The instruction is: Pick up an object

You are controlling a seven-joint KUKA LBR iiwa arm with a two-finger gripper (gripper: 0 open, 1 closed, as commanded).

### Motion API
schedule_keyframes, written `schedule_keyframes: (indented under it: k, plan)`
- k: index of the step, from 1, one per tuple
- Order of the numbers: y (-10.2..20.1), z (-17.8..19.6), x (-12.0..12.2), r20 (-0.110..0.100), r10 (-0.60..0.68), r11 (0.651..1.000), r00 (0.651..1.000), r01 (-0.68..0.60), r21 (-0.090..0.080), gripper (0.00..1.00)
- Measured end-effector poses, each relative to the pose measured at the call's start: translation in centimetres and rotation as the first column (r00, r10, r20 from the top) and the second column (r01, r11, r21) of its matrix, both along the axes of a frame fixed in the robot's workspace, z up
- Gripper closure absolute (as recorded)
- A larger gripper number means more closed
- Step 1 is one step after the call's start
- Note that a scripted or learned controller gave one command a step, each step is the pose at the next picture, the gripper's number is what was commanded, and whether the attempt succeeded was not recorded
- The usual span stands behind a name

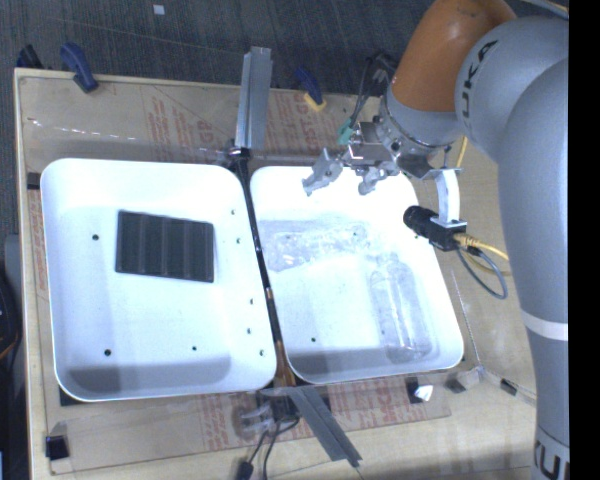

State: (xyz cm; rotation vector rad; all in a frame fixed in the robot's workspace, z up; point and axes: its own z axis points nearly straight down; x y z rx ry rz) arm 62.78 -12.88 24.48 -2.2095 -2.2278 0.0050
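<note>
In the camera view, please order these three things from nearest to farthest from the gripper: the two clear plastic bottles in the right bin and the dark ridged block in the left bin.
From the gripper:
1. The clear bottle lying crosswise, in the right bin's upper part, just below the gripper.
2. The clear bottle lying lengthwise, toward that bin's lower right corner.
3. The dark ridged block, in the left bin.

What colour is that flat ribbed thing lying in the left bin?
Dark grey, nearly black, with lengthwise ridges. The flat ribbed pad shows clearly in the camera view.
</note>
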Motion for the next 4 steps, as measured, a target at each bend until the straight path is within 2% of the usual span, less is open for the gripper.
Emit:
schedule_keyframes:
  k: [1, 2, 3, 4]
  plan:
    - [2.0, -3.6, -5.8, -0.001, -0.124, 0.992, 0.992, 0.124, -0.001, 0.00]
    - [-4.8, -0.7, -3.5, 0.004, -0.297, 0.955, 0.955, 0.297, -0.001, 0.00]
    - [-0.2, -10.4, -2.2, 0.014, -0.270, 0.963, 0.963, 0.270, -0.001, 0.00]
    - [-6.4, -2.1, -2.2, 0.004, -0.334, 0.942, 0.942, 0.334, 0.000, 0.00]
